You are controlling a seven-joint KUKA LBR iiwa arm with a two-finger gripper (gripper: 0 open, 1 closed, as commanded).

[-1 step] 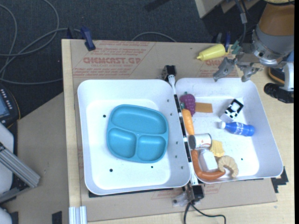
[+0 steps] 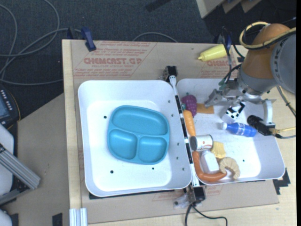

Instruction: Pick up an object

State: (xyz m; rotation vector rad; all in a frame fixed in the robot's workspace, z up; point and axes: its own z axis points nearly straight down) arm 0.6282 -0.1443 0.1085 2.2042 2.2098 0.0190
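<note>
My gripper (image 2: 231, 102) hangs over the back of the right bin (image 2: 268, 166), below the arm's orange band. Directly under it lies a small black-and-white spotted object (image 2: 234, 112); I cannot tell whether they touch. A blue bottle (image 2: 240, 128) lies just in front of that. A purple grape bunch (image 2: 189, 100) and an orange slab (image 2: 205, 108) sit to the gripper's left. Along the bin's left wall lies a carrot (image 2: 189, 123). Nearer the front are a small can (image 2: 202, 142), a yellow piece (image 2: 217, 148), a croissant (image 2: 230, 166) and a curved orange sausage (image 2: 207, 174).
The left bin (image 2: 91, 126) holds a blue divided plate (image 2: 138, 134). A yellow object (image 2: 214, 53) lies on the bench behind the right bin. A blue clamp (image 2: 88, 38) grips the bench's back left edge. Cables trail over the floor at the back.
</note>
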